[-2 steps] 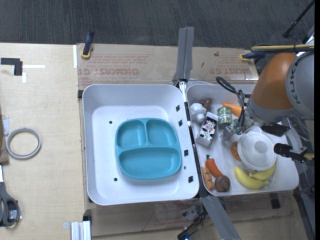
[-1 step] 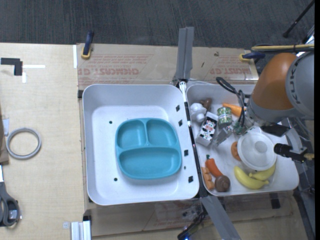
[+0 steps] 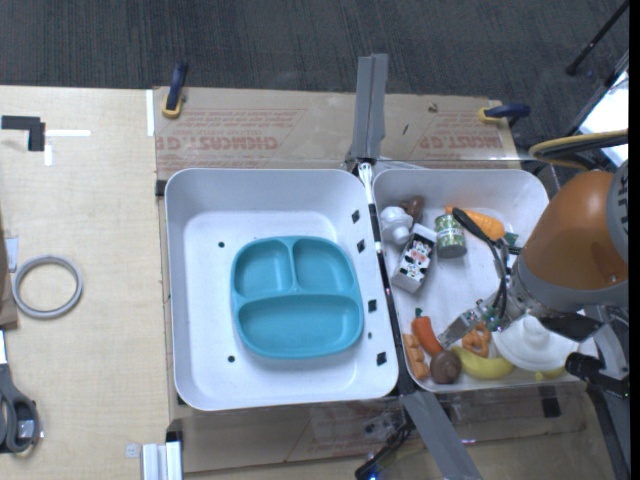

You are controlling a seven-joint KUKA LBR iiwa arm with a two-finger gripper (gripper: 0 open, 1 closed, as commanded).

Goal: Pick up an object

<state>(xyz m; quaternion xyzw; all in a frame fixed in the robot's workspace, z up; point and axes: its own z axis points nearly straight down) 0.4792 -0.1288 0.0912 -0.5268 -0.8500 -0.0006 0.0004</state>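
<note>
At the lower right of the frame I see my gripper (image 3: 470, 324) low in the right bin (image 3: 520, 183), its tip among the small items there; I can't tell its state from this slant. Just under it lie a banana (image 3: 484, 366), a brown round fruit (image 3: 445, 367) and a carrot (image 3: 426, 334), close together, some touching. I judge the carrot the likeliest target: light, stiff, a bit slick, best pinched across its middle. The banana looks curved and awkward. Further up the bin sit a small carton (image 3: 414, 260) with a black-and-white print I can't read and a green can (image 3: 449, 238), label too small to make out. In the middle of the frame the left bin (image 3: 190, 268) holds a blue divided plate (image 3: 297, 296). At the top, the cardboard (image 3: 250, 140) carries reversed red lettering I can't read for certain.
</note>
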